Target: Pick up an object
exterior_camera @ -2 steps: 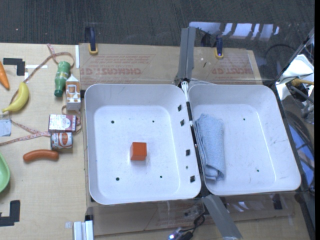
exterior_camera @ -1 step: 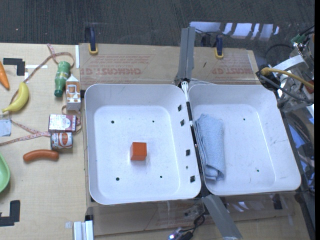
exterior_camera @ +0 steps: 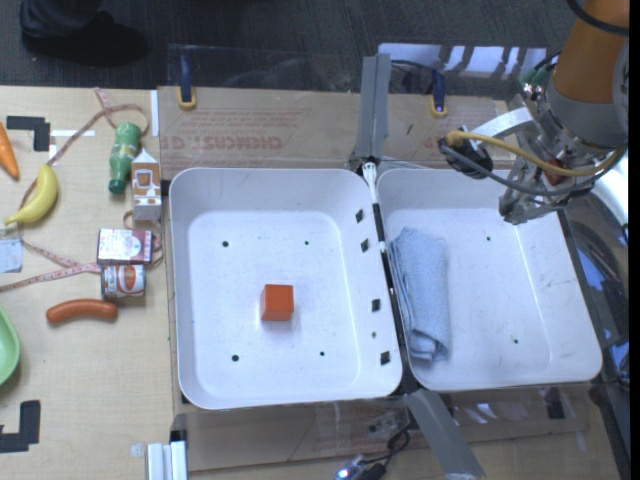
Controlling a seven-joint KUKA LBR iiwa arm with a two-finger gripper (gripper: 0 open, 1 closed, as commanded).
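The fingers (exterior_camera: 520, 208) hang over the far right part of the right bin (exterior_camera: 560, 308), below the grey wrist and the orange band of the arm (exterior_camera: 590, 58). They show as a dark tangle with cables around them, and whether they are spread or closed cannot be told; nothing is visible between them.

The cube (exterior_camera: 278, 302) is a small orange-red block with flat faces and squared edges, its top a shade lighter than its front. It sits alone near the middle of the left bin (exterior_camera: 200, 268), well to the left of the fingers and nearer the camera, with the divider between the bins in between.

A grey-blue towel (exterior_camera: 420, 288) lies folded in a long strip along the left side of the right bin, left of the fingers and nearer the camera, apart from them.

Far left of the fingers, on the surface (exterior_camera: 80, 368) beside the left bin, lie a banana (exterior_camera: 35, 196), a green bottle (exterior_camera: 124, 153), a small can (exterior_camera: 125, 281) and a red sausage (exterior_camera: 82, 312)
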